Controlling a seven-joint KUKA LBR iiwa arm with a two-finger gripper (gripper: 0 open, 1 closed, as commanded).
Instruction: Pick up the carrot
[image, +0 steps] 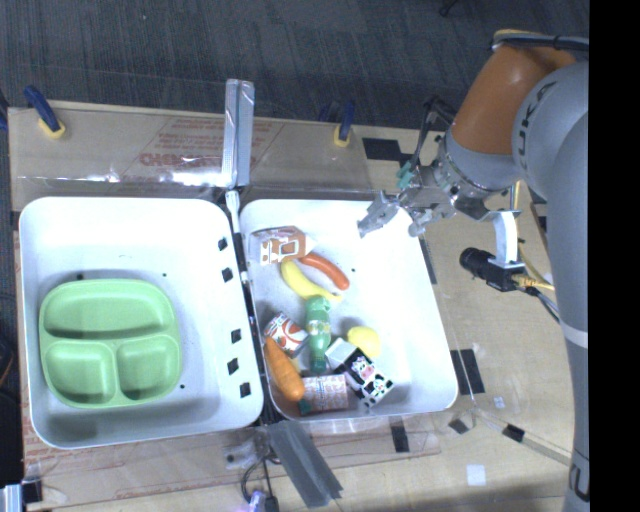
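Seeing carrot (284, 373) untouched, lower middle of frame; my gripper (381, 216) hangs upper right, well apart, jaws spread, nothing held. Pick not started.

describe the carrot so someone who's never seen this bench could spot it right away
Take the right-hand white bin, the one with the heap of toy food, and look to its near left corner. There the carrot lies against the left wall, beside a green bottle. It is the only plain orange, tapered piece; the similar-coloured hot dog sits farther back by the banana.
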